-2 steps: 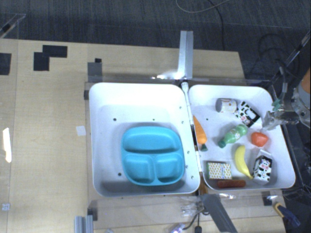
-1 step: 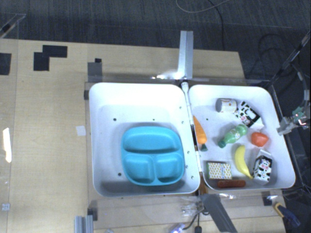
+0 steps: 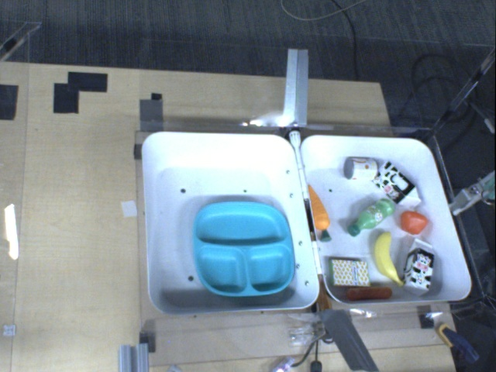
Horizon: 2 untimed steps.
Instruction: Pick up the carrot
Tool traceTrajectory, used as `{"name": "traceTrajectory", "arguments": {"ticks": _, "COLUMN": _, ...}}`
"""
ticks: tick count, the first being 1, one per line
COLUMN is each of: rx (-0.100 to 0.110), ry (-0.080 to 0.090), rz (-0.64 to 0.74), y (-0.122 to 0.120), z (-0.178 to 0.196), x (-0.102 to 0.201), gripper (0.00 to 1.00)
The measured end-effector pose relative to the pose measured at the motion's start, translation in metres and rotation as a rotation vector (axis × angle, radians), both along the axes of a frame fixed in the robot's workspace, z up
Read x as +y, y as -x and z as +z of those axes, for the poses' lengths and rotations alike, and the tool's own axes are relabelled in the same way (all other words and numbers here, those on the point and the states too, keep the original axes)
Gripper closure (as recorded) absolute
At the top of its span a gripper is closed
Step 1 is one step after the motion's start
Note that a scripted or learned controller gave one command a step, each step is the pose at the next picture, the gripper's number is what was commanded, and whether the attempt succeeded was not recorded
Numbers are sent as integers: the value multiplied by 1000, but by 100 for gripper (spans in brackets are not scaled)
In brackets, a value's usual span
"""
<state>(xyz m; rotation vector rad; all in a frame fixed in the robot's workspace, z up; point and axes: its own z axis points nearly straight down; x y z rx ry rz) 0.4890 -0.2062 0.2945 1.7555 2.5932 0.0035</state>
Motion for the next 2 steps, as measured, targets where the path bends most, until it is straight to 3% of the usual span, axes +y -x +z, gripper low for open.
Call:
{"name": "traceTrajectory", "arguments": {"ticks": 1, "rx": 2, "ry": 1, "rz": 212, "y": -112, "z": -14, "x": 2, "gripper": 100}}
{"name": "traceTrajectory", "arguments": {"ticks": 2, "rx": 2, "ry": 3, "rz": 483, "y": -45, "z": -15, "x": 1, "gripper": 100}}
